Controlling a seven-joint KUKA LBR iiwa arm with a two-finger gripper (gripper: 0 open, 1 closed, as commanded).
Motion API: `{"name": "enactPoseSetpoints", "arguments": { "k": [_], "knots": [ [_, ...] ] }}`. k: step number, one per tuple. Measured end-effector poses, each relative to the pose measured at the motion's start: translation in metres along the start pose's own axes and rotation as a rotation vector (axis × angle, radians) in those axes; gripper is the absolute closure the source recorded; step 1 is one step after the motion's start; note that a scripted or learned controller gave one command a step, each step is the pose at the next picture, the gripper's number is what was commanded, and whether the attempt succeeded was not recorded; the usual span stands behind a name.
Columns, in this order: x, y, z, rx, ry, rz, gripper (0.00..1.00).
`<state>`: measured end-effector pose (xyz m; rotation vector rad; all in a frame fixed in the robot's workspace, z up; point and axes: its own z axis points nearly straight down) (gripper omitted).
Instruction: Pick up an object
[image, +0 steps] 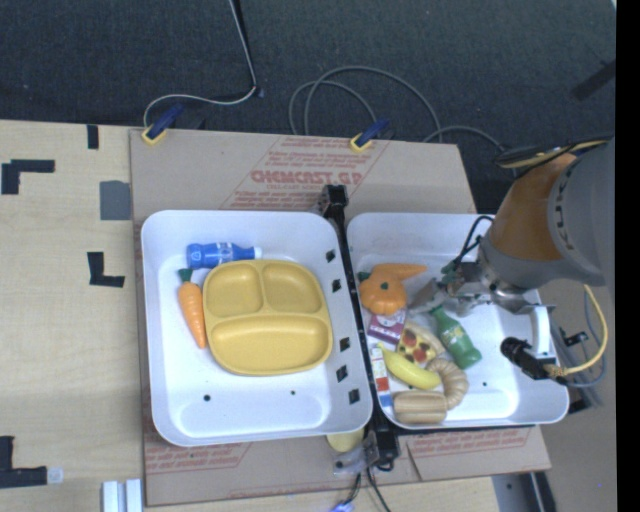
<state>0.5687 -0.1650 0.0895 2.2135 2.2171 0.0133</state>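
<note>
The right bin (500, 395) holds a heap of toy food: an orange pumpkin (385, 291), a green bottle (456, 339), a pizza slice (418, 347), a banana (409, 371), a hot dog bun (420, 406) and a small pink box (386, 327). The grey arm with its orange band (525, 215) reaches in from the right. My gripper (443, 291) is low in the right bin, between the pumpkin and the top of the green bottle. Nothing shows as held in it.
The left bin (160, 380) carries a yellow divided plate (268, 315), a carrot (192, 312) and a blue bottle (221, 253). A black clip divider (345, 300) runs between the bins. Cables (340, 85) lie behind them.
</note>
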Motion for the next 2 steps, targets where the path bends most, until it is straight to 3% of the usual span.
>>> {"name": "enactPoseSetpoints", "arguments": {
  "k": [1,2],
  "knots": [
    [-0.001,-0.002,-0.009,0.001,-0.004,0.000,1.00],
    [0.081,-0.001,-0.101,0.004,0.003,-0.009,1.00]
  ]
}}
